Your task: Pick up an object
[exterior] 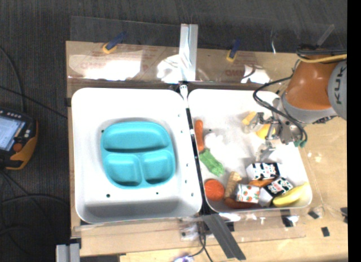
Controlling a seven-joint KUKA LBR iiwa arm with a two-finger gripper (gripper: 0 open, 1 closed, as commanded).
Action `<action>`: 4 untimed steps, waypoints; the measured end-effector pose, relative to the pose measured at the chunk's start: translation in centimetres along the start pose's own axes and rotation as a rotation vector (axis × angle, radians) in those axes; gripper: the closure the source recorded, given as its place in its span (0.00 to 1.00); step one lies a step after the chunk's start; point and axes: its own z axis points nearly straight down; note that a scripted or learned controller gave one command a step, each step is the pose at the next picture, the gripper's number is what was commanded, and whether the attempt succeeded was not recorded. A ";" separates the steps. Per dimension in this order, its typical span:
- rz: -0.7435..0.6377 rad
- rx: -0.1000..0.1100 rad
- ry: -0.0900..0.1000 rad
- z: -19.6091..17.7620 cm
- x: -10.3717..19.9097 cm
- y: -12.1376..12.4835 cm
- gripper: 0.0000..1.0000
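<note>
1. The arm (313, 88) reached in from the right of the frame over the right bin (225, 105). Its gripper (269, 134) hung above that bin's right-centre floor. Whether the jaws were released or clenched could not be told.
2. Candidate objects lay in the right bin: a yellow piece (250, 118) just left of the gripper, black-and-white cartons (263, 170) below it, a banana (291, 195), an orange ball (214, 188), a green piece (211, 161) and a carrot (198, 134).
3. Risk: the lower-right pile was tightly packed; a descent there would likely jam or nudge neighbours.
4. Risk: the yellow piece was small and could slip aside.
5. The left bin (84, 142) held a blue tray (137, 152), well apart.
</note>
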 end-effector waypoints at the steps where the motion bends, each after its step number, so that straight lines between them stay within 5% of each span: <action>1: 0.134 0.001 -0.001 0.0 -1.5 4.5 0.00; 2: 0.255 -0.001 -0.001 -0.2 6.1 8.1 0.00; 3: 0.289 0.004 -0.027 -0.5 9.9 9.1 0.00; 4: 0.172 -0.002 0.003 -0.1 5.0 5.7 0.00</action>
